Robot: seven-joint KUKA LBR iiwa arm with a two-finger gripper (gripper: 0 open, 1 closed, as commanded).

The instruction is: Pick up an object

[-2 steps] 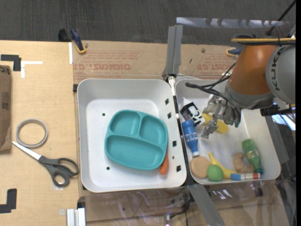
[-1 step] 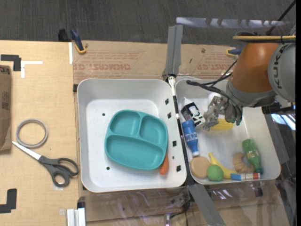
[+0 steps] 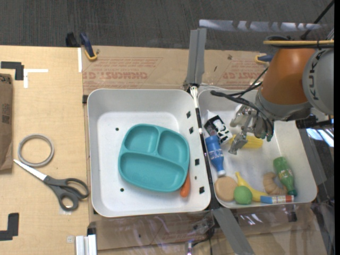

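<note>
Gripper (image 3: 240, 141) at right-centre hangs over the yellow object (image 3: 254, 143); finger state cannot be told, possibly touching; descent should be centred before closing.

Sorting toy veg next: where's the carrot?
In the left bin, the carrot lies at the teal tray's lower right edge, near the divider.

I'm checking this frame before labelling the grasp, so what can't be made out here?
- Gripper, camera view: finger state is unreadable; wrist and cables crowd it.
- Yellow object in the right bin: partly covered by the gripper; contact unclear.
- Carrot in the left bin: mostly hidden under the teal divided plate.
- Brown bag: cut off by the left edge.
</note>
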